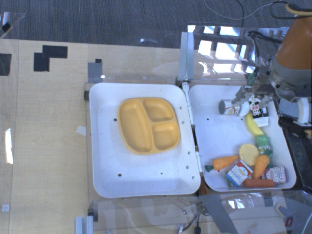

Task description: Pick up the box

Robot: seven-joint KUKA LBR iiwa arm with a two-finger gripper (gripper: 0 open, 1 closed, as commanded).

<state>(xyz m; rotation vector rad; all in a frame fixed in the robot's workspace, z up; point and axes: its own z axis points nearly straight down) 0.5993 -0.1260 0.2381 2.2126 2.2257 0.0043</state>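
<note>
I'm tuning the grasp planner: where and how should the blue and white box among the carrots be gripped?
Judging by its pose, grip the blue and white box across its narrower sides from straight above. It lies flat and tilted, with carrots crowding its upper-left and right, so its upper-left and lower-right sides look freest.

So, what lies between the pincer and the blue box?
In the camera view, a yellow banana and a pale yellow round slice lie between pincer and blue box.

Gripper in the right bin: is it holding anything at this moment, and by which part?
Cannot be told. The gripper is low among the items at the right bin's far side, by a small black-and-white box, with no clear grasp.
</note>
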